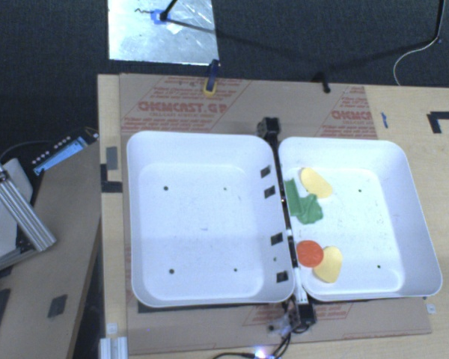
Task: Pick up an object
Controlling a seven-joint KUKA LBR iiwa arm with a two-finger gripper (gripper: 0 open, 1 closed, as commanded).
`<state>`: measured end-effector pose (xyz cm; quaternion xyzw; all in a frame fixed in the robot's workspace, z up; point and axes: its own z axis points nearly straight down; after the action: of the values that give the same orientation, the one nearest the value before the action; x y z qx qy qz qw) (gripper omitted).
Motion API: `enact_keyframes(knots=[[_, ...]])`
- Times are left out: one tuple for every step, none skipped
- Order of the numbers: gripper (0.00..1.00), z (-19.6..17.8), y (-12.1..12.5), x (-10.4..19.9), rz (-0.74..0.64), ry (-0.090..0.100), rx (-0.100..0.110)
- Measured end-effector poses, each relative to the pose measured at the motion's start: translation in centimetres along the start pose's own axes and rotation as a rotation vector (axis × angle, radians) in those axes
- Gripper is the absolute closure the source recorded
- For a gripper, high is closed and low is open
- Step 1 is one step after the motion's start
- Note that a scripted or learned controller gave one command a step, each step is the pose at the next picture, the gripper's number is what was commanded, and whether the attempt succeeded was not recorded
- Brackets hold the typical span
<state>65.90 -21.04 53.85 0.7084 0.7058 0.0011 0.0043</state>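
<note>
Gripper state cannot be told; pick not begun: next move calls for descent onto the orange disc (309, 253) by the right bin's (404, 163) left wall.

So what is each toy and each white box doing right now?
Upper yellow oval piece: lying flat, right bin.
Green flat piece: lying flat, just below it.
Round orange-red piece: lying flat, touching the lower yellow one.
Lower yellow oval piece: lying flat.
Right white bin: holds all four.
Left white bin: upright.
</note>
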Motion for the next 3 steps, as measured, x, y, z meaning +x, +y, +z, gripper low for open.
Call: enact_keyframes(knots=[[1.0,11.5,-3.8,6.7,-0.012,0.009,0.018],[1.0,7.4,-4.4,0.4,0.0,0.001,0.002],[1.0,3.7,-3.9,0.5,-0.008,0.002,0.001]])
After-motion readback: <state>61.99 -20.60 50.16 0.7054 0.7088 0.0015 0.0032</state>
